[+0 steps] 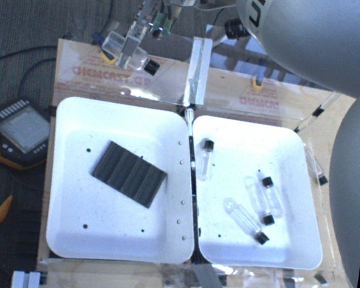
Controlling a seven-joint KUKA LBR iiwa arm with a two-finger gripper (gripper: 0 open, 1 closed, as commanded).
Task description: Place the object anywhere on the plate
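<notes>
A dark grey ribbed plate (128, 174) lies tilted in the middle of the left white bin (55, 175). My gripper (133, 44) hangs at the top of the view, above the bench's back edge and beyond the left bin's far side. Its fingers (141, 28) point down and left. They are shut on a clear vial (122, 49) with a black cap, which hangs high and well apart from the plate. The grey arm crosses the upper right.
The right bin (299, 151) holds three clear black-capped vials: one near the divider (204, 157) and two toward the right (267, 195) (245, 220). A teach pendant (14, 132) and an orange tool (1, 208) lie on the floor at left.
</notes>
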